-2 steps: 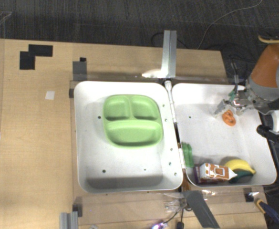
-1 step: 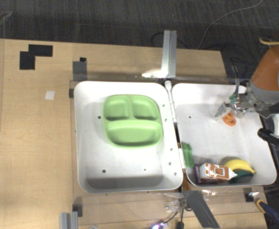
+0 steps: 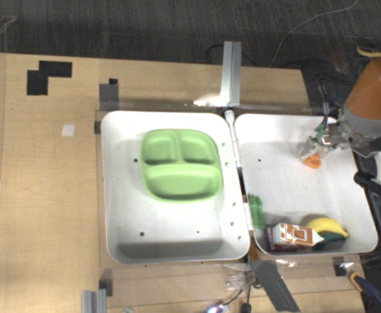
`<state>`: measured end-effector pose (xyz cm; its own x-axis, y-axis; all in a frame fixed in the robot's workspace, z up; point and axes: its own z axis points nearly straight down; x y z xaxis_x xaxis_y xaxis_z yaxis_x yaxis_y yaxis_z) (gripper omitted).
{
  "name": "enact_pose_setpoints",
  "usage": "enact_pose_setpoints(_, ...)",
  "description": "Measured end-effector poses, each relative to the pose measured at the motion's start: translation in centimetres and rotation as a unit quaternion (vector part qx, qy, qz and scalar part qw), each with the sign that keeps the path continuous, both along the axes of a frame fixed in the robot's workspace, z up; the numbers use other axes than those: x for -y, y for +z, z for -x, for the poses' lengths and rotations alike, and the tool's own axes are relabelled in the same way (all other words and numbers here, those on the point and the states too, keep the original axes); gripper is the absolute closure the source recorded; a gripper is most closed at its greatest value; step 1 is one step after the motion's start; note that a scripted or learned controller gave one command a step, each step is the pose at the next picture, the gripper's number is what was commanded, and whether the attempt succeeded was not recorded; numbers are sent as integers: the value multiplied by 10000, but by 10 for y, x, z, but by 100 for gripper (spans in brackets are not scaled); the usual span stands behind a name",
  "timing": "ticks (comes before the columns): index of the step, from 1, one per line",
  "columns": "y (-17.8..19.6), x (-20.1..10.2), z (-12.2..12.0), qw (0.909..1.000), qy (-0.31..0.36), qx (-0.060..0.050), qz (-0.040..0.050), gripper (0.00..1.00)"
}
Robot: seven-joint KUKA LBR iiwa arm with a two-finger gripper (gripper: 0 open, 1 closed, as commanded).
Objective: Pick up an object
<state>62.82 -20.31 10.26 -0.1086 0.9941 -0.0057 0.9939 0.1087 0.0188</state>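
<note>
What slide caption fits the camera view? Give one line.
Pincer poised over a small orange object in the right bin; green tray in the left bin.

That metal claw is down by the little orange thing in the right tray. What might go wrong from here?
The small orange object lies just below the pincer, so the pincer may close beside it and come up with nothing.

A push could slide it across the smooth floor of the right bin.

The banana, carton and green item lie far off along the near edge, so a miss leaves nothing else close to grab.
</note>
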Motion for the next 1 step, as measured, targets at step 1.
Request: enact_pose_setpoints(1, 114, -71, 0, 9973, -725, -57, -24, 100)
